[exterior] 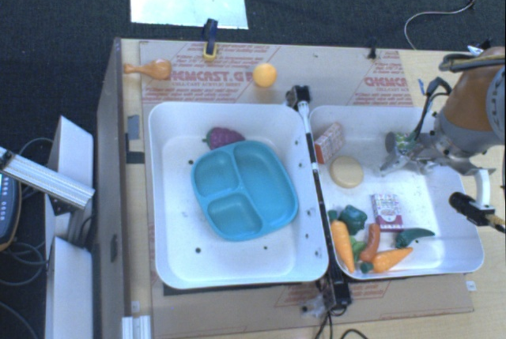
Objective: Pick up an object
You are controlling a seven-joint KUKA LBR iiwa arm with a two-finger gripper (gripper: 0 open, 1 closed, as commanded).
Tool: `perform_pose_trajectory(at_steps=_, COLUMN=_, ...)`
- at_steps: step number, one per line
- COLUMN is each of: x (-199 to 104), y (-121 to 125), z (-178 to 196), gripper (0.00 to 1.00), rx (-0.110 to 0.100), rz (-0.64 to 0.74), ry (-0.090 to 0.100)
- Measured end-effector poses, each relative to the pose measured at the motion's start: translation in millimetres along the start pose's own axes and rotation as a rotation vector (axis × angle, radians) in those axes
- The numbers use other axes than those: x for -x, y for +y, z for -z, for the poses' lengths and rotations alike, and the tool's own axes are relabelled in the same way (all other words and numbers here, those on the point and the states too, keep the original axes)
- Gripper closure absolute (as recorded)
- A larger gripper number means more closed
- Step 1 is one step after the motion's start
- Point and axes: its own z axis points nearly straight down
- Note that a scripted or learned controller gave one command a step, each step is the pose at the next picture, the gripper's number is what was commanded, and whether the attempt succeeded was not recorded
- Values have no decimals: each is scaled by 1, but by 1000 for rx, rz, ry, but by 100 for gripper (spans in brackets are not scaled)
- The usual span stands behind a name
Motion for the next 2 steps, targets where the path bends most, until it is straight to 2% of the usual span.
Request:
perform_pose_trajectory(at_steps=1, x=-61, y=54, z=-5, gripper=0, rx=-37, rz=-9, ry=6)
perform_pose_trajectory(at_steps=2, x=-116, y=10, z=0, gripper=0, rx=-1, rz=1, ry=2)
